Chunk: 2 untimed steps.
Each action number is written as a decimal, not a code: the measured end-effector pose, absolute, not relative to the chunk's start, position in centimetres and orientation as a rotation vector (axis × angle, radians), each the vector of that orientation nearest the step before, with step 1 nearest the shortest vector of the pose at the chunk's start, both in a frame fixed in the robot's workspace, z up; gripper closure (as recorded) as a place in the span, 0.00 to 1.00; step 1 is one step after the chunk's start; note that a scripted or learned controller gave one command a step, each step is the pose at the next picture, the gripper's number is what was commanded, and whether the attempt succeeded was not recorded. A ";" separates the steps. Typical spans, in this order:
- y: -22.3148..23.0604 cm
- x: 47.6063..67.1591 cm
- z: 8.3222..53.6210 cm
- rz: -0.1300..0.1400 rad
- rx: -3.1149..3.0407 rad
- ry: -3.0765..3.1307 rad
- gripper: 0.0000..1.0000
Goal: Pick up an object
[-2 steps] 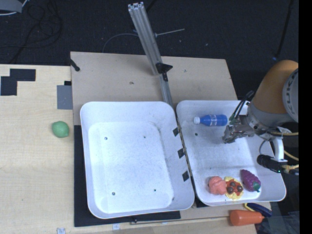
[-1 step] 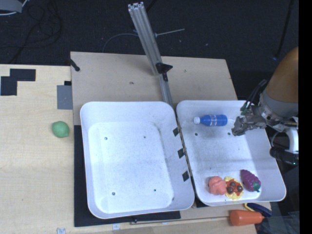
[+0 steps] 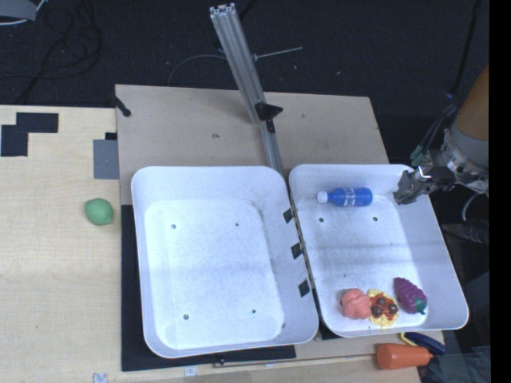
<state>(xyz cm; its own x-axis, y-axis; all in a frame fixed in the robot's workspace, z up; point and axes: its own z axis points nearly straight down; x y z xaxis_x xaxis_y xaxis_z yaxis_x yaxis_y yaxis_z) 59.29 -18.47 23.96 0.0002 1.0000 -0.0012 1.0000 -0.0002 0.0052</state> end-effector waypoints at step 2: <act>-13.4 59.0 28.7 0.001 2.218 2.225 1.00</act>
